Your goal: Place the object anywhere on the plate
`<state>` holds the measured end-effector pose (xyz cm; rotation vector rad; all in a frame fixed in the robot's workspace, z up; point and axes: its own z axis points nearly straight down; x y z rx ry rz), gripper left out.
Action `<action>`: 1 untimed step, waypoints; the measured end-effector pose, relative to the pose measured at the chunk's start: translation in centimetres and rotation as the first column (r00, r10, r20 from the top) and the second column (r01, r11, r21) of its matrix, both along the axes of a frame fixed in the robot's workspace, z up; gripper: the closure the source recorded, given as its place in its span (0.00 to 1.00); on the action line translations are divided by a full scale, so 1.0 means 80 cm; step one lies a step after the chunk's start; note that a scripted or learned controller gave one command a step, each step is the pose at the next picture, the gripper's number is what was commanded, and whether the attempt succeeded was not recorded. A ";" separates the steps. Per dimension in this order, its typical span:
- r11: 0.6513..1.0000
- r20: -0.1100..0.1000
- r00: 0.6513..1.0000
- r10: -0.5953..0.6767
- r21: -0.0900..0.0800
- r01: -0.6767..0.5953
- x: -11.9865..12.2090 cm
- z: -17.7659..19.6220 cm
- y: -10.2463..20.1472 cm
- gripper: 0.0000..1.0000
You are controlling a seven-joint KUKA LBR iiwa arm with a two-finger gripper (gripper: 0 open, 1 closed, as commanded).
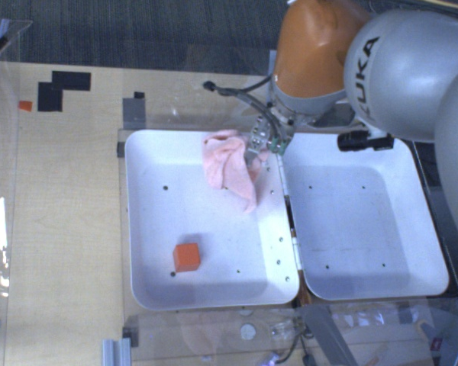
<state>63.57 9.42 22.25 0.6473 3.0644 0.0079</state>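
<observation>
two shallow white bins are seen side by side on the counter [69, 204], the left bin [149, 280] and the right bin [366, 280]. the hand [261, 145] is poised at about 1 o'clock in the left bin, close to the divide between the two. a pink cloth [229, 166] hangs or lies bunched directly beside it, its upper corner touching the hand; whether that corner is truly pinched cannot be told, nor how far the hand is spread, since the wrist hides it. the cloth's lifted, draped shape suggests it is being drawn up by that corner, though this is only judged. an orange block [187, 257] rests at 7 o'clock in the left bin, well apart from the cloth. no plate can be made out, so the placing is judged not yet done.
</observation>
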 end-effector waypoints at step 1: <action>0.921 0.002 0.921 0.390 -0.003 -0.390 0.011 -0.006 0.062 1.00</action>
